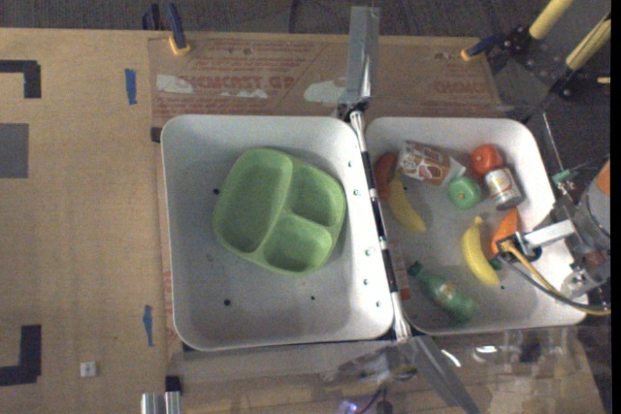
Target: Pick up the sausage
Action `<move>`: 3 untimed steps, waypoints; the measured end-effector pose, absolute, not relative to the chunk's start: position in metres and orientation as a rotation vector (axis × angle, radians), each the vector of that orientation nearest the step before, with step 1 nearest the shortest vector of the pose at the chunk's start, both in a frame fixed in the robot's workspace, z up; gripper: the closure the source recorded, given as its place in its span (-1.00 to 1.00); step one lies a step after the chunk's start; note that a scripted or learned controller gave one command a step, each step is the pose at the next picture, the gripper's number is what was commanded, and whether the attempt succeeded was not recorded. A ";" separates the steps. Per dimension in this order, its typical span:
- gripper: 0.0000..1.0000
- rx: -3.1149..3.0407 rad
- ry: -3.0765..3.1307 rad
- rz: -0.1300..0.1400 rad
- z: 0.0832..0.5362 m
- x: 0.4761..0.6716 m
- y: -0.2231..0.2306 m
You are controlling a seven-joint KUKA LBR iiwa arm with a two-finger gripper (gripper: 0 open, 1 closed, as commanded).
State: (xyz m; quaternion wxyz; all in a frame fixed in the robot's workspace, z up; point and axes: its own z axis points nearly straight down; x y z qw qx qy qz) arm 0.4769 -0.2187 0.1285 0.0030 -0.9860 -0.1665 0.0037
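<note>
The sausage is a short reddish-brown piece in the right bin. It lies against that bin's left wall, just above a yellow banana. The gripper hangs at the bin's right edge with cables looped under it, far to the right of the sausage and lower in the view. It is close to an orange carrot-like piece and a second banana. I see nothing held in it.
The right bin also holds a small carton, an orange-red fruit, a green round item, a can and a green bottle. A green divided plate sits in the left bin.
</note>
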 end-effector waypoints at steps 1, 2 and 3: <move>-1.00 -3.123 -0.317 0.005 0.255 0.479 -0.222; -1.00 -3.109 -0.427 0.010 0.288 0.479 -0.115; -1.00 -3.122 -0.324 0.015 0.224 0.478 -0.073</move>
